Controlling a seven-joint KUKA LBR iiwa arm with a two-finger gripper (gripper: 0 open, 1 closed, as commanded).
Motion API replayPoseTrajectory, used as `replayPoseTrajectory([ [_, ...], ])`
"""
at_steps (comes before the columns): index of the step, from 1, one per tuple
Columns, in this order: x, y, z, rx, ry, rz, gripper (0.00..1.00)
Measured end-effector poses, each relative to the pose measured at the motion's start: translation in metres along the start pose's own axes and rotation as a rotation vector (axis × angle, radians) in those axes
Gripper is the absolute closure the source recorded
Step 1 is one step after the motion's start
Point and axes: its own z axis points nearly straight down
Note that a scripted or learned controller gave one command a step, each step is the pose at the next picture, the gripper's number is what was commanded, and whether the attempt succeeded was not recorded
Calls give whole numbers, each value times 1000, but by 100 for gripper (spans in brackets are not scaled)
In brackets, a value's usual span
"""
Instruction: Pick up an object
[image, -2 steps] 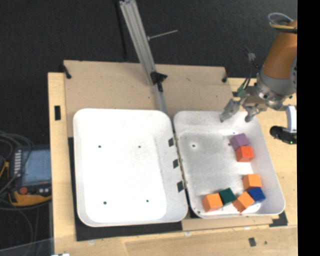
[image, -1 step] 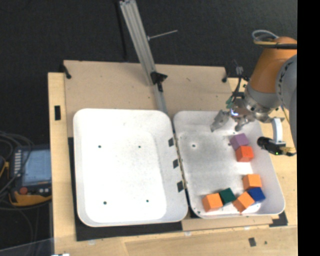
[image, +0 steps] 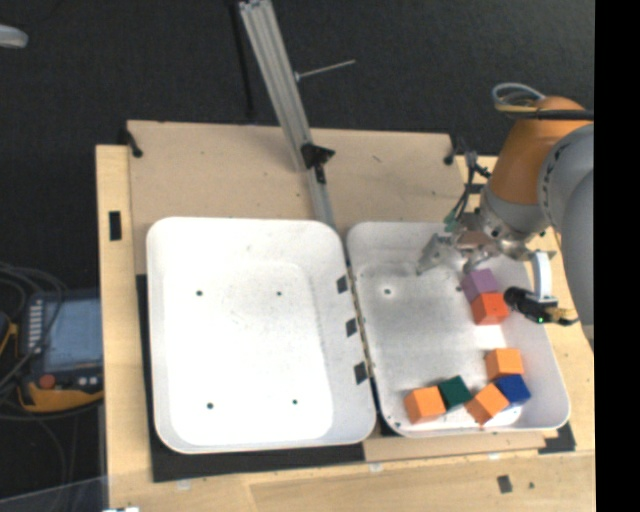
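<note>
Overhead, slanted look at wooden bench (image: 250, 160) w/ two shallow white bins side by side. Reaching in from view's right: grey KUKA arm (image: 570, 200) w/ orange band (image: 525, 160) above wrist. Poised over far end of right-hand bin (image: 400, 330), nr its back wall: gripper (image: 447, 258). Opening of gripper too small & blurred to judge, so can't tell whether wide or narrow.

Candidates for pickup, all in right-hand bin. Just beside gripper, on its near side toward view's right: purple block (image: 478, 280), w/ red-orange block (image: 490, 307) touching it on side nearer camera. Contact btwn gripper & purple block: can't tell. Further toward front, nr bin's right wall: orange block (image: 505, 360), w/ blue block (image: 512, 388) just beside it. Strung along front wall from there toward view's left: second orange block (image: 489, 402), dark green block (image: 455, 390), third orange block (image: 425, 403), each close to or touching the next. Well apart from gripper, this whole front group.

Left-hand bin (image: 240, 330): white floor w/ four small dark dots. Slanting down from top of view to back of seam btwn bins: metal pole (image: 285, 90). Off bench at view's left: small screen unit (image: 70, 335) w/ cables.
</note>
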Motion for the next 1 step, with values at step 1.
replayPoseTrajectory([
  [1,-1,2,-15,-8,-3,-2,100],
])
